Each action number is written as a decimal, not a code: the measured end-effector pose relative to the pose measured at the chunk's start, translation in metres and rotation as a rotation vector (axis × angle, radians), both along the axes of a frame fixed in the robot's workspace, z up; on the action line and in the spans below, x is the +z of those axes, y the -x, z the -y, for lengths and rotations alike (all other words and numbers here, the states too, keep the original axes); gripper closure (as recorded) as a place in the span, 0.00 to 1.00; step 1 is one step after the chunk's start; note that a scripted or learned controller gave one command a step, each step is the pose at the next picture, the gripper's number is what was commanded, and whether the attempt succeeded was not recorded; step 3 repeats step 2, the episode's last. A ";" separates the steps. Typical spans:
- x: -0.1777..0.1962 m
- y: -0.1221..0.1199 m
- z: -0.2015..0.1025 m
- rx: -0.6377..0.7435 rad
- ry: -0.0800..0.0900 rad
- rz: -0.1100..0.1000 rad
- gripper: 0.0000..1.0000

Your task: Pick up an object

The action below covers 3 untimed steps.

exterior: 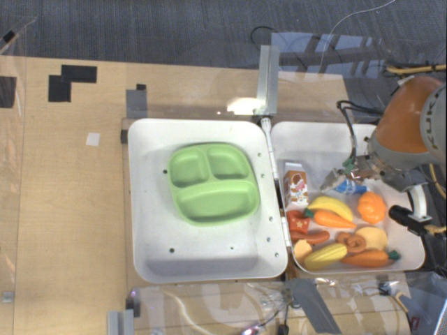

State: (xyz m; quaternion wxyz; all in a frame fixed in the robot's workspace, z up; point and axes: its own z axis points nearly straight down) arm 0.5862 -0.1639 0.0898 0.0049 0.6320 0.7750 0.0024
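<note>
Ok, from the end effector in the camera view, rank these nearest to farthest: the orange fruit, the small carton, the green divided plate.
1. Orange fruit: in the right bin, just below and slightly right of the end effector.
2. Small carton: same bin, against its left wall, left of the end effector.
3. Green divided plate: in the left bin, across the divider, clearly farthest.

Toy foods (342,236) lie heaped in the right bin (307,142): a yellow banana (330,205); an orange (371,207); a carrot (334,220); a small carton (296,185) standing up.
</note>
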 end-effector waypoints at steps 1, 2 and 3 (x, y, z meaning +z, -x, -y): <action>0.012 -0.002 -0.002 0.002 -0.001 0.006 1.00; 0.119 -0.027 -0.061 -0.185 -0.004 -0.003 1.00; 0.119 -0.027 -0.061 -0.185 -0.004 -0.003 1.00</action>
